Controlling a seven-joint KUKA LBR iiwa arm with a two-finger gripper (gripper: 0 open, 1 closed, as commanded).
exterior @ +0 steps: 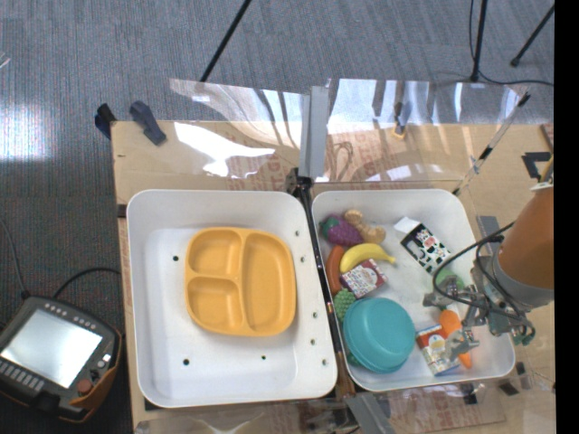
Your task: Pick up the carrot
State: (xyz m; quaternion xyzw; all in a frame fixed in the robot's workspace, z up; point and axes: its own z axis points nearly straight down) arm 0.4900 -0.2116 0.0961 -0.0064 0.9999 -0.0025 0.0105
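The carrot point(452, 331), orange and slanted, lies in the right bin point(412, 208) directly under your gripper point(463, 319), its lower end poking out below the fingers beside a small carton point(434, 348). You cannot tell how far the fingers stand apart, nor whether they have hold of anything. Left of the gripper sits a teal bowl point(378, 333); further left, a banana point(366, 256). Well to the left, a yellow plate point(241, 280) rests in the other bin point(154, 242).

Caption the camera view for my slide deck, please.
Gripper poised at a carrot in the right bin, beside a teal bowl; yellow tray in the left bin.
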